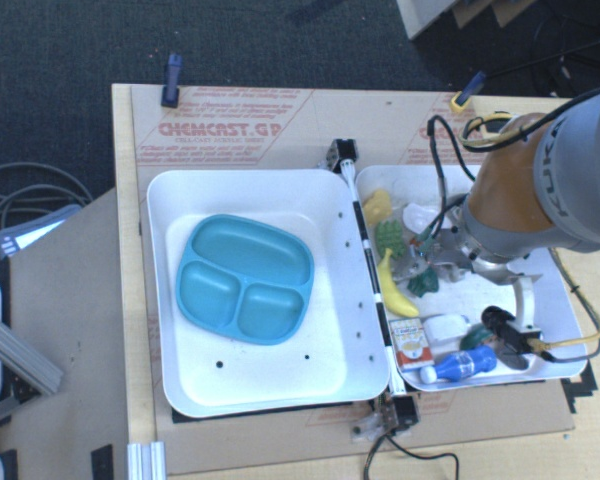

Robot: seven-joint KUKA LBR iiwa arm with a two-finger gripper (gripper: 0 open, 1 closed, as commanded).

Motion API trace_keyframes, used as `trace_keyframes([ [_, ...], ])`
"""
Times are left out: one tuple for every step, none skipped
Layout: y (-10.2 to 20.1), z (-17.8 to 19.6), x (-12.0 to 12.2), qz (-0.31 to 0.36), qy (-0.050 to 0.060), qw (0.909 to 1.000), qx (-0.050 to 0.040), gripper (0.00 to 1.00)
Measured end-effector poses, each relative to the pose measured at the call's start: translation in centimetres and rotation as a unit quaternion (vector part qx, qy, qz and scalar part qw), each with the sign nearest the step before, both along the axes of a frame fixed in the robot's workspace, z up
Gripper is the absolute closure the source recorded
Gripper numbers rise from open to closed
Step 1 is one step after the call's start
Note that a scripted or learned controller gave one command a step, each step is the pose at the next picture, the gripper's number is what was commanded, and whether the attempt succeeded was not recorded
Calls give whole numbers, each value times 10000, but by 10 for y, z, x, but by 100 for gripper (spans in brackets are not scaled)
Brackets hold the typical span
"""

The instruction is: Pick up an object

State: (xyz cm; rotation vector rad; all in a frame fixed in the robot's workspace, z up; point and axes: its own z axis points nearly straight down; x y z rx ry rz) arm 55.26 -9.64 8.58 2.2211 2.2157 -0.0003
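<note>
Left to right. The left bin (180,368) holds a blue divided plate (245,278) with three compartments, lying flat toward the bin's upper left; the white floor around it shows a few small dark spots. A row of black clips (365,268) runs along the seam where the two bins meet.

The right bin (570,368) holds a cluster of small objects. Along its left wall, from far to near: a yellow piece (377,206), a green leafy piece (390,238), a banana (392,290) lying lengthwise beside the seam, and a small carton with red print (409,342). Just right of the carton lies a white block (446,326); at the near edge rests a bottle with a blue label (462,365), on its side. A second green piece (425,283) lies right of the banana.

The arm (550,183) enters from the right, its orange band above the wrist over the right bin's far half, the wrist pointing down and leftward. The gripper (427,258) hangs low among the green pieces and the banana, near all three, with the second green piece just below it. Whether the jaws are parted or closed cannot be told, nor whether anything lies between them.
</note>
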Motion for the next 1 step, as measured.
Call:
trace_keyframes([
  [1, 9, 0, 1, 0, 10000, 6, 100],
])
